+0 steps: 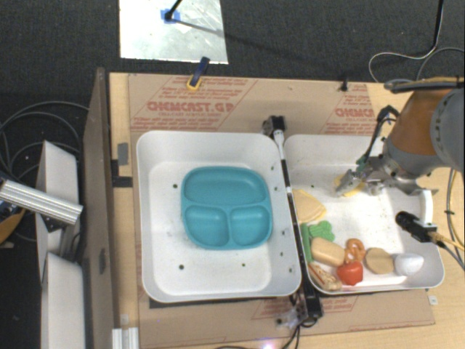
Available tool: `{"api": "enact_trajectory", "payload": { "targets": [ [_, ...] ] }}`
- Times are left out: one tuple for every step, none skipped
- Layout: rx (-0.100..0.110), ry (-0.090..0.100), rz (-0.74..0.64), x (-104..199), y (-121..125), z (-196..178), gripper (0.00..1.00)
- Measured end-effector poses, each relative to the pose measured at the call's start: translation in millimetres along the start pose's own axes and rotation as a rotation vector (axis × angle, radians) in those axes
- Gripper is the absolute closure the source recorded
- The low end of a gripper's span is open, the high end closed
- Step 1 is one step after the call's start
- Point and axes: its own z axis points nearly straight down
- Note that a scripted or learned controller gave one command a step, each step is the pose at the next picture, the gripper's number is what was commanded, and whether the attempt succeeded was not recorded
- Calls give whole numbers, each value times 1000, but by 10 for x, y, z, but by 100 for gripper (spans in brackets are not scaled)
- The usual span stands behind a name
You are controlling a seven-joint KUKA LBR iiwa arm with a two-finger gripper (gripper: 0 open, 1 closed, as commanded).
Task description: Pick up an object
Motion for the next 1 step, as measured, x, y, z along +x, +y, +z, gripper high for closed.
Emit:
{"api": "enact_trajectory", "payload": {
  "targets": [
    [-1, 1, -2, -174, 120, -9, 0]
  ]
}}
